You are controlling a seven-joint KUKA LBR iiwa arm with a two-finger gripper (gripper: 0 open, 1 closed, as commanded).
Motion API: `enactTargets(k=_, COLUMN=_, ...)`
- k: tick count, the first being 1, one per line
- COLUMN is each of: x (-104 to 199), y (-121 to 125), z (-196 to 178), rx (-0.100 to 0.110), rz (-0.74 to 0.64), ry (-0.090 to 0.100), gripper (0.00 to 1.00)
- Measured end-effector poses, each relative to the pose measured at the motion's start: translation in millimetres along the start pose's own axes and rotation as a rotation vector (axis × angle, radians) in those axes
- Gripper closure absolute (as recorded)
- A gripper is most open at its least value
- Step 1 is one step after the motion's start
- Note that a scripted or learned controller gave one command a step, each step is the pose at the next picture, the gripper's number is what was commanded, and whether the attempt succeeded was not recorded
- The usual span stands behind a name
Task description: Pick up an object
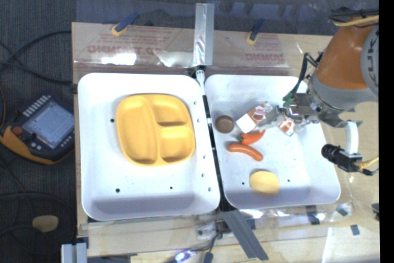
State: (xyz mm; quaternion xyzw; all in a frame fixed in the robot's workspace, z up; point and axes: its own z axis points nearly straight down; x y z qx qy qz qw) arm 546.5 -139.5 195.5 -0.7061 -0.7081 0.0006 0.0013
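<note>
I see two smooth white plastic bins side by side on the brown surface (92, 40). I will use the right bin (308, 185) as my marker. The left bin (98, 188) sits right next to it and holds a shiny yellow tray (154, 129) with three dips in it. The big arm (348, 64), grey with an orange band, hangs over the right bin's far right part. Its jaws (294, 113) sit low near the middle of that bin, by a little red and white thing (285, 126). I cannot tell if the jaws are apart or pinched. In the right bin I see a round yellow lemon (264, 182) near the front wall, a long orange carrot (244, 149) in the middle, a white and red box (246, 122) just behind the carrot, and a small brown ball (224, 124) by the left wall.
</note>
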Motion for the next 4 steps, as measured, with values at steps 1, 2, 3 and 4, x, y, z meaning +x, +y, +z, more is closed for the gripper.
enactTargets(k=1, x=-10.4, y=34.5, z=102.2, rx=-0.002, rz=-0.017, ry=-0.001, gripper=0.0)
enactTargets(k=2, x=1.8, y=-13.3, z=105.9, rx=-0.017, rz=0.171, ry=-0.003, gripper=0.0)
enactTargets(k=3, x=1.6, y=-12.8, z=96.1, rx=-0.017, rz=0.171, ry=-0.002, gripper=1.0)
enactTargets(k=4, x=27.3, y=48.8, z=3.6, rx=-0.001, rz=0.152, ry=-0.004, gripper=1.0)
